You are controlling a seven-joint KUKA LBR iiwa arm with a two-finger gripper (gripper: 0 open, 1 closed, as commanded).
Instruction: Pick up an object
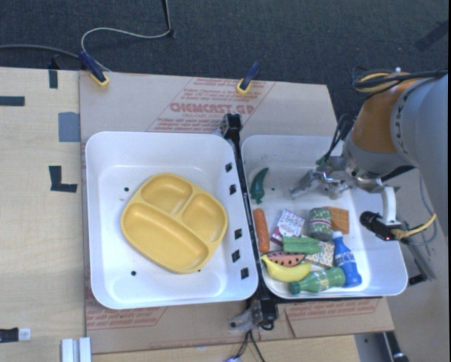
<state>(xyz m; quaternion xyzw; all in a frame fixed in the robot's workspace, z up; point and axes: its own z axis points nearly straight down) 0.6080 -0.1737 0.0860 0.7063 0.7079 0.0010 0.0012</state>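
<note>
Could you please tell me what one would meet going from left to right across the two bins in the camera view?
Yellow divided plate → orange carrot → green can → blue bottle

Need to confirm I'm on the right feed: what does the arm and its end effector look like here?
A thick grey arm with an orange band above the wrist. Yellow and black cables loop over the band and near a black fitting below it. The end effector is small, metallic grey, with two thin fingers.
</note>
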